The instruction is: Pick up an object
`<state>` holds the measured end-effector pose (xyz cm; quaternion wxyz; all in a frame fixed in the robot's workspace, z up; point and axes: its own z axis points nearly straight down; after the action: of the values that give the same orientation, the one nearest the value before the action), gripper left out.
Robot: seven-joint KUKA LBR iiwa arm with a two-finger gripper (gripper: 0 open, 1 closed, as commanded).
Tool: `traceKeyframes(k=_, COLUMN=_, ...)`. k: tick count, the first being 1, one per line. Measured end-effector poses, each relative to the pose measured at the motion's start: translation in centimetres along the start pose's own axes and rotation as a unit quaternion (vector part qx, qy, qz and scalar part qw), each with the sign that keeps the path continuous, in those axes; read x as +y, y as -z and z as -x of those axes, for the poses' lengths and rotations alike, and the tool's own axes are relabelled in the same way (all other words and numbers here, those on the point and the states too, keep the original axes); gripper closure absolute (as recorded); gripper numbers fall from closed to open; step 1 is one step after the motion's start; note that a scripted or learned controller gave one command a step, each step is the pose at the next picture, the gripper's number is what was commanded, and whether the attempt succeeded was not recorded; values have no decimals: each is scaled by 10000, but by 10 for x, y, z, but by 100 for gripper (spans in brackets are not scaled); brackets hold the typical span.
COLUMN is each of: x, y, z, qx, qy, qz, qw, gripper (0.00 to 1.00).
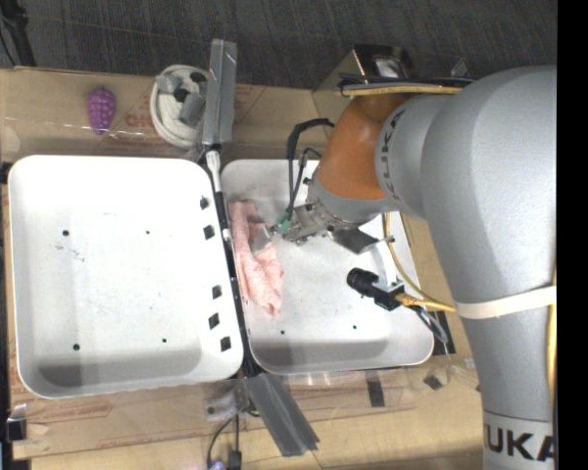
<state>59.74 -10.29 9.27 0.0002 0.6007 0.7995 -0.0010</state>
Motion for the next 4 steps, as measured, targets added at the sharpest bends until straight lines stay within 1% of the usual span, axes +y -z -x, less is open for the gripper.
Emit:
traceKeyframes(k=1, x=57, y=0, z=17, qx=4, qy=-198, qz=-5, qw=9998, gripper=0)
traceKeyframes(k=2, x=-35, y=0, z=7, qx=14, qy=-4, qz=-4, qw=10000, gripper=0)
traceKeyframes(k=3, x=16, y=0, z=2, qx=-1, qy=101, qz=6, qw=9999, gripper=0)
traceKeyframes(k=4, x=57, y=-1, z=14, qx=7, qy=-1221, qz=-16, qw=9925, gripper=0)
